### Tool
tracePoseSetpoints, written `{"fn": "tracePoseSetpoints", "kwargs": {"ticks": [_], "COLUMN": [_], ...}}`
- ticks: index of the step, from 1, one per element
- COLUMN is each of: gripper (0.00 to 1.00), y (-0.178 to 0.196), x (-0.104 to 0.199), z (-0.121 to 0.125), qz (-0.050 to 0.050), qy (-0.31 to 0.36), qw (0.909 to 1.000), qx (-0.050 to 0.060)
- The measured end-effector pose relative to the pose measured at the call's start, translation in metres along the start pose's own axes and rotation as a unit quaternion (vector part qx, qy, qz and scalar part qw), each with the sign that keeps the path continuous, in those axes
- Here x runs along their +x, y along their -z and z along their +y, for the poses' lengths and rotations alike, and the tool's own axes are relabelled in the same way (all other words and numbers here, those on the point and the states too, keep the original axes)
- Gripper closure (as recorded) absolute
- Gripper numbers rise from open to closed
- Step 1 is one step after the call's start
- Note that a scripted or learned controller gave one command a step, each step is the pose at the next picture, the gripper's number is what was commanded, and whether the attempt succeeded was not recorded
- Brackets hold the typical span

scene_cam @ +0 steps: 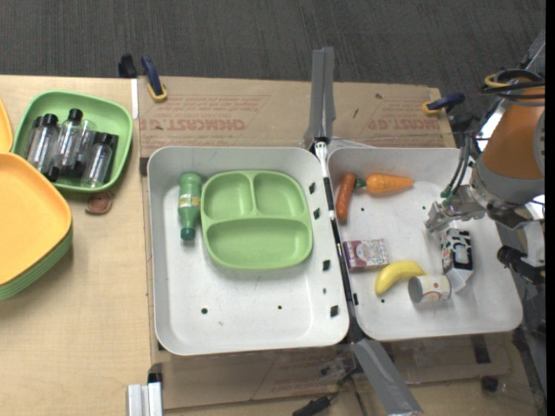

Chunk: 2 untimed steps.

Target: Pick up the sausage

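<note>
Banana (398,276) nearest; sausage (344,197) — slim, red-orange, upright by divider; end effector (440,221) state unclear.

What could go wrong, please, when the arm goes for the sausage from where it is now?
The sausage lies against the right bin's left wall, so a finger may strike the wall. The carrot almost touches its top end and may be grabbed instead. The gripper is across the bin.

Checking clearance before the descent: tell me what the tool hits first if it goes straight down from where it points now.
Likely the small black-and-white carton, which lies right under the tool, or bare floor of the right bin just beside it; depth is unclear.
</note>
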<state>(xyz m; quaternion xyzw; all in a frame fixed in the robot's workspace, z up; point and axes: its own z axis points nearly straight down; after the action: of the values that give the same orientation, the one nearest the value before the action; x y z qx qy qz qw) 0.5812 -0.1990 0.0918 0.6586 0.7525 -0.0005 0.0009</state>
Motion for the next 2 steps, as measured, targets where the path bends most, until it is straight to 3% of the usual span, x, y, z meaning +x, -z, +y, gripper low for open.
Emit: {"fn": "tracePoseSetpoints", "kwargs": {"ticks": [1, 2], "gripper": [1.0, 1.0], "y": [0.0, 0.011], "x": [-0.014, -0.012], "z": [-0.061, -0.092], "qz": [0.001, -0.013], "qy": [0.065, 0.15], "qw": [0.9979, 0.9885], "qx": [0.0, -0.019]}}
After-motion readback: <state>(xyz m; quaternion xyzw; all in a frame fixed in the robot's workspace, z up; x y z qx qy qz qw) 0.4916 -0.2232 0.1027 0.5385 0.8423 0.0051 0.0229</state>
